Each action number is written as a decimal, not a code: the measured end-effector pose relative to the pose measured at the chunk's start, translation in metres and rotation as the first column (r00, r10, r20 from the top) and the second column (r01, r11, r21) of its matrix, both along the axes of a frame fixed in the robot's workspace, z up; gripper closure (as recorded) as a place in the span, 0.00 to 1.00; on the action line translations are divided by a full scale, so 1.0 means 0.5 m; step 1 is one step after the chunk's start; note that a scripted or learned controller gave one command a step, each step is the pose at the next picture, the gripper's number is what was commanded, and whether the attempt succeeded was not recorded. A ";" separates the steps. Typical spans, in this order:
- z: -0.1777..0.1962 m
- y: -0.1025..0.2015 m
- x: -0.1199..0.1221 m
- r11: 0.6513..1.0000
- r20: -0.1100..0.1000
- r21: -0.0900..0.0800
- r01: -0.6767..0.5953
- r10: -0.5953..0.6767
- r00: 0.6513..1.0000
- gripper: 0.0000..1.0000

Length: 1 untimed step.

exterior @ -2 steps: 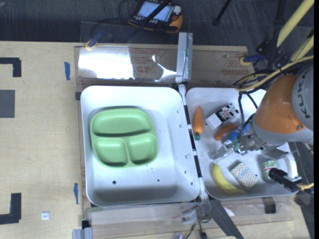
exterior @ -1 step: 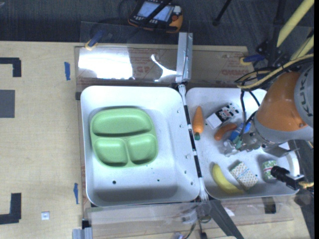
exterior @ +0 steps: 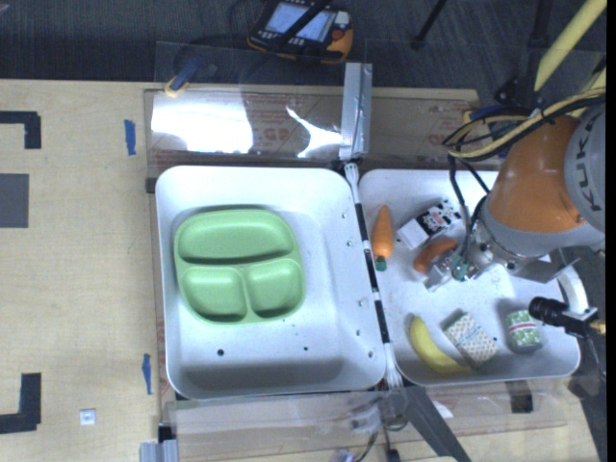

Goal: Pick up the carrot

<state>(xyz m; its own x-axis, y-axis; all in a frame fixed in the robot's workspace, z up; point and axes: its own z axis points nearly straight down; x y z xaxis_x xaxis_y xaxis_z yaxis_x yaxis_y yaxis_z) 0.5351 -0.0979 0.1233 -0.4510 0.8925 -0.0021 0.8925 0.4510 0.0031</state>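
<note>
1. worktop carries two shallow white bins side by side; left bin holds a green divided tray, lying flat near its middle, so it plays no part in the pick.
2. carrot lies in the right bin, at that bin's left edge, just beside the divider between the bins. long axis runs roughly away from the camera, green stub end nearest. judgement: being so close to the wall leaves little room for a finger on that side.
3. banana lies along the near left of the right bin, apart from the carrot.
4. a second orange item lies right of the carrot, with a small white box with dark marks behind it; too small to name.
5. patterned packet sits just right of the banana; small can with a green band further right.
6. hand hangs low beside the orange item, well right of the carrot. cannot tell its state: blurred, cluttered.
7. judgement: carrot not yet grasped; hand would need to travel left.
</note>
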 end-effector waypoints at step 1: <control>0.209 0.127 0.056 0.981 -0.002 0.000 0.196 -0.196 0.981 1.00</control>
<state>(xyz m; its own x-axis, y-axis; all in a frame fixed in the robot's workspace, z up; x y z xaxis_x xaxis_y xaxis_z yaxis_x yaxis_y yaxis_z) 0.5629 -0.0344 0.2277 -0.2675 0.9636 -0.0007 0.9636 0.2675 0.0011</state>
